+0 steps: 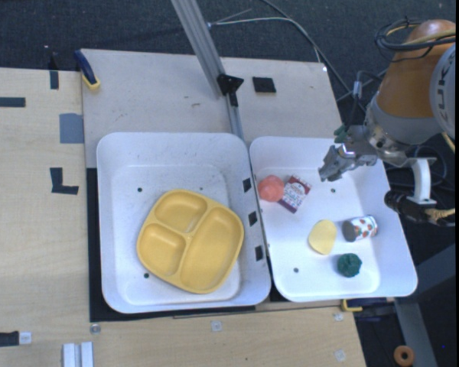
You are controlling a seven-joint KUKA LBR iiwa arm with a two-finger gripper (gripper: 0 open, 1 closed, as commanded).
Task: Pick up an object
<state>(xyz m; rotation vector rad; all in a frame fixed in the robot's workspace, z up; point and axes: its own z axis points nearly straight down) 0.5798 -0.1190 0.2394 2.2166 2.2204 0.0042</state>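
You're looking at 2 white bins sitting side by side on the worktop. The left bin is holding 1 yellow divided plate w/ 3 compartments, lying toward 6 o'clock of that bin. The right bin is holding 5 small objs: 1 pink-orange ball at approx 9 o'clock of the bin, 1 red-and-white packet touching the ball on its 3 o'clock side, 1 pale yellow piece near the bin's centre, 1 small can-like obj w/ a dark end just beside the yellow piece at its 3 o'clock, and 1 dark green lump at approx 5 o'clock, apart from the rest.

The arm is reaching in from 3 o'clock, orange band up top. The gripper is hanging over the right bin's 12 o'clock part, pointing down toward 7 o'clock, near the packet but not touching it. Nothing is sitting between the fingers; whether they're spread or closed you can't tell from this angle.

All 5 pickable objs are lying in the bin.
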